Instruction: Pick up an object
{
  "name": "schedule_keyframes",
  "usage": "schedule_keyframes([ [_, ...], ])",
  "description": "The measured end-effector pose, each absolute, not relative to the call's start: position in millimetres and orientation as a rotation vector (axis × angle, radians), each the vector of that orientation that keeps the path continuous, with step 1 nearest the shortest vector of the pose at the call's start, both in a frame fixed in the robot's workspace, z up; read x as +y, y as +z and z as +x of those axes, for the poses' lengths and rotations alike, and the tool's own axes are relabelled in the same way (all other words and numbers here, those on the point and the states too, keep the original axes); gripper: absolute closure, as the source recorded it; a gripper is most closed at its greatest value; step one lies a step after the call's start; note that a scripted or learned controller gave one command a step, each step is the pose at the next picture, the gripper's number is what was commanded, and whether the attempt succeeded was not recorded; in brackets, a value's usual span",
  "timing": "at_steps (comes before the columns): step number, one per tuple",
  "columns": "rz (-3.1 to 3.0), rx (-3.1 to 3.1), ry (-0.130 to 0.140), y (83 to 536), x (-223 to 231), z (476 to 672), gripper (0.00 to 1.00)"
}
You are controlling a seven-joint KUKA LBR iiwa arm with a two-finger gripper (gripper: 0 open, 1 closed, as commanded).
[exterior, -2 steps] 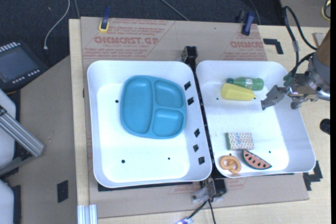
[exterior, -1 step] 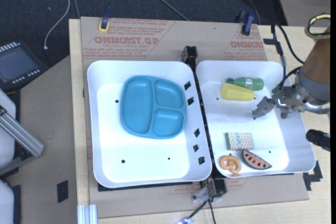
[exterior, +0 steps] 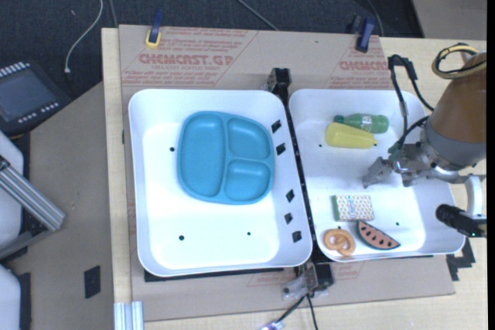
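The right bin (exterior: 313, 116) holds a green bottle (exterior: 365, 122) and, just in front of it, a yellow corn-like piece (exterior: 349, 137). Nearer the front lie a white speckled square (exterior: 354, 206), a tan ring-shaped pretzel (exterior: 339, 241) and a watermelon slice (exterior: 377, 236). My gripper (exterior: 390, 174) hangs low over the middle right of this bin, between the yellow piece and the speckled square. Its fingers are spread open with nothing between them.
The left bin (exterior: 155, 228) carries a blue divided plate (exterior: 226, 157). A black divider with clips (exterior: 288, 166) runs between the bins. Cables (exterior: 402, 89) loop by the arm at the right bin's back right corner.
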State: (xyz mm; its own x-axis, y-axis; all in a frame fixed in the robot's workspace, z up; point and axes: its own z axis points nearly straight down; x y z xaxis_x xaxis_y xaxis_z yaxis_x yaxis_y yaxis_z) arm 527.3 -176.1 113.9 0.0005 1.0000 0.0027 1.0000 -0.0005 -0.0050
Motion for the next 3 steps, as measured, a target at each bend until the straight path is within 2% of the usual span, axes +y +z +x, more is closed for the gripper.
schedule_keyframes([
  [1, -2.218, -2.218, 0.002, 83.4, -175.4, 527.1, 0.0],
  [2, -2.22, -2.221, -0.002, 95.9, -175.4, 528.0, 1.0],
  [3, -2.224, -2.225, -0.004, 139.2, -177.5, 529.0, 1.0],
])
